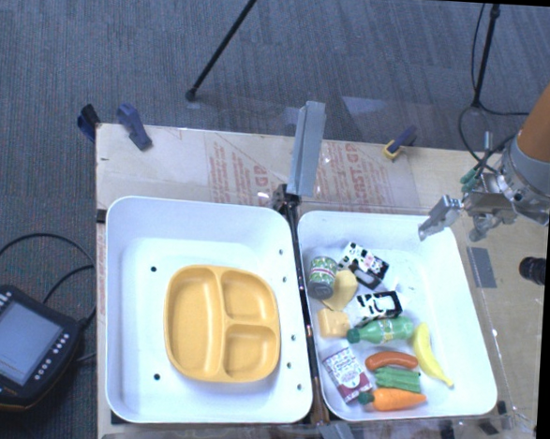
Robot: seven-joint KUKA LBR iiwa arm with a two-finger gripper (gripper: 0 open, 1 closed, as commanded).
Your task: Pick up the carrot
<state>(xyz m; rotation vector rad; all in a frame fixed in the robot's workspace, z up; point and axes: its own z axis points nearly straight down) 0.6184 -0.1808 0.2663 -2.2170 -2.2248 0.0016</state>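
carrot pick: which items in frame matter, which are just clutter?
Job:
carrot, front of the right bin
claw, above that bin's far right corner

Clutter:
banana
green bottle
sausage
beans
can
red packet
cheese
yellow tray in the left bin

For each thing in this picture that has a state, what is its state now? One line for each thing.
Orange toy carrot: lying flat in the right white bin, near its front edge, not held.
Green plastic bottle: lying on its side.
Small green can: tipped, leaning.
Yellow toy banana: lying flat.
Yellow divided tray: flat in the left white bin.
Gripper: above the right bin's far corner, holding nothing.
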